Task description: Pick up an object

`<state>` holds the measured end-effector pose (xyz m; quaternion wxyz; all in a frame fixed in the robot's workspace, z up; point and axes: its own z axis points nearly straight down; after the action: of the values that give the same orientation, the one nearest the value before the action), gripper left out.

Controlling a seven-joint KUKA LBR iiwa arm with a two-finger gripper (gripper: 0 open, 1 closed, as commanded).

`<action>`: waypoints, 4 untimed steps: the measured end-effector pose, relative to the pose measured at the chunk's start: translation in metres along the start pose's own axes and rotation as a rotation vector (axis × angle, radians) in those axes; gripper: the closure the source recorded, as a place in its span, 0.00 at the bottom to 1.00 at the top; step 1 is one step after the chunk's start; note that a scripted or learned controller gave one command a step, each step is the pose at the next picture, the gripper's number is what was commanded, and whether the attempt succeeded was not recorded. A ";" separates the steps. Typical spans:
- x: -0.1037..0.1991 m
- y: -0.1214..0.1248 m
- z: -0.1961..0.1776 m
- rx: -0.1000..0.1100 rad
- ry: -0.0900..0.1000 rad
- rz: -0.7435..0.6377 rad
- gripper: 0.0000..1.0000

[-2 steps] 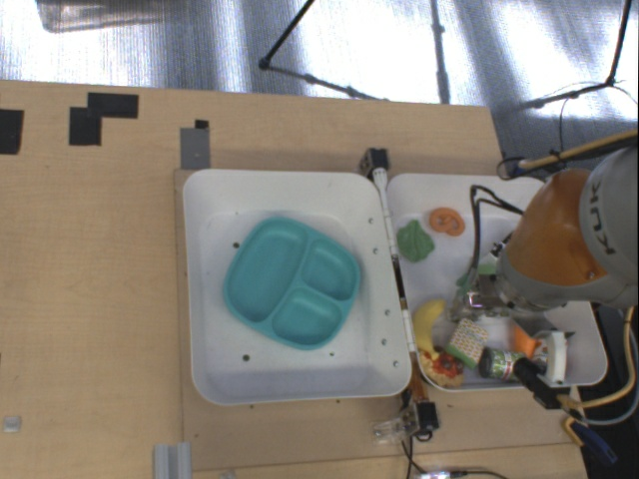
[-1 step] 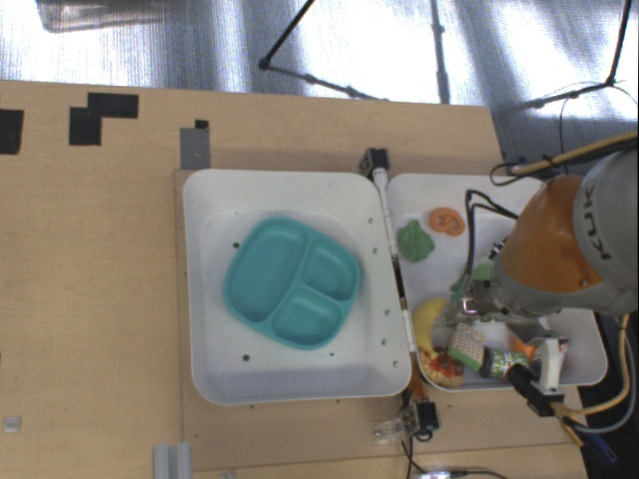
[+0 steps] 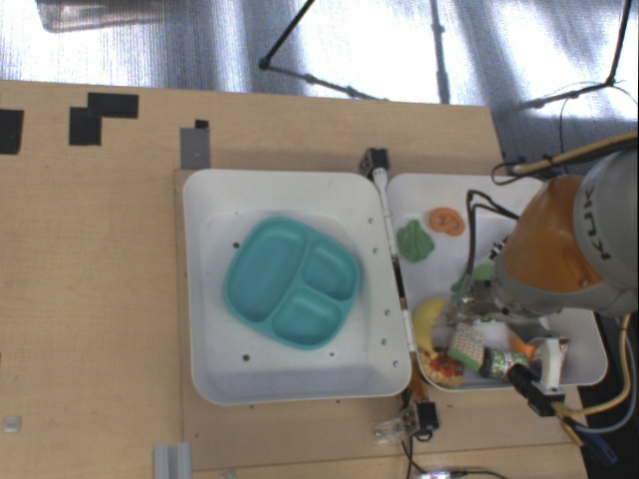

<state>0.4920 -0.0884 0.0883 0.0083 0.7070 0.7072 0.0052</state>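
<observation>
reach step: gripper point(image 3: 469, 317) lowered into right bin point(image 3: 589, 362) over the toy pile by the banana point(image 3: 429, 319).
finger opening cannot be told, wrist occluding; nothing seen held. a clean closure on one item is probably needed next.

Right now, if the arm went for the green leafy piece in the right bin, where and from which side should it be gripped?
Probably straight from above, closing across the narrower middle of the green leafy piece. It lies flat and apart from the orange slice, but close to the divider wall on its left, so the fingers would best close along that wall rather than toward it.
</observation>
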 end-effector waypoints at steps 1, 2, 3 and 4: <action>0.003 0.000 0.000 0.000 -0.003 0.003 0.00; 0.003 0.001 -0.010 -0.004 -0.003 0.004 1.00; 0.003 0.001 -0.010 -0.004 -0.005 0.004 0.00; -0.007 -0.002 0.000 0.005 -0.003 0.005 0.00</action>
<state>0.4902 -0.0954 0.0888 0.0075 0.7088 0.7054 0.0026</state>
